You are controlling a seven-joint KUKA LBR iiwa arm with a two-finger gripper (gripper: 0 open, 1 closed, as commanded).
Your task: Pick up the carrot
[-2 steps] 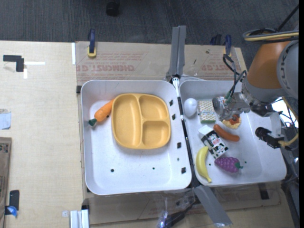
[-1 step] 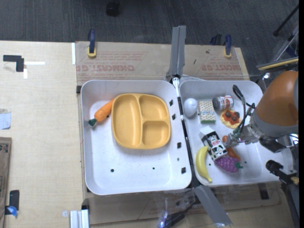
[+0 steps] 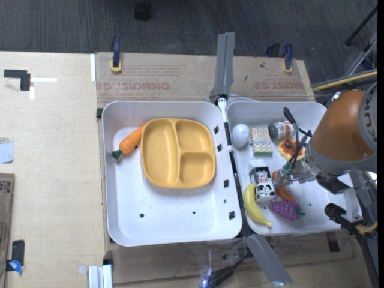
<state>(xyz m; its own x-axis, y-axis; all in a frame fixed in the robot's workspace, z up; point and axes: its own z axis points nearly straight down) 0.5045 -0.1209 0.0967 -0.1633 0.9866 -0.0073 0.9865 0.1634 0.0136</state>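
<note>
Lying in the left bin (image 3: 120,221), just left of the yellow divided plate (image 3: 178,152) and touching its rim: carrot (image 3: 128,141), orange, stubby, dark green stem end pointing down-left, tilted diagonally. Nothing on top of it. Right of the plate, across the divider, in the right bin (image 3: 312,221): white egg (image 3: 240,134), checkered packet (image 3: 261,140), small can (image 3: 279,129), cow-print milk carton (image 3: 263,183), banana (image 3: 255,206), purple grapes (image 3: 284,209). Gripper (image 3: 287,174) low over that clutter, far right of the plate, well apart from the carrot; finger state cannot be told. Behind the plate, cardboard (image 3: 162,80) printed "CHEMCAST GP", upside down.
</note>
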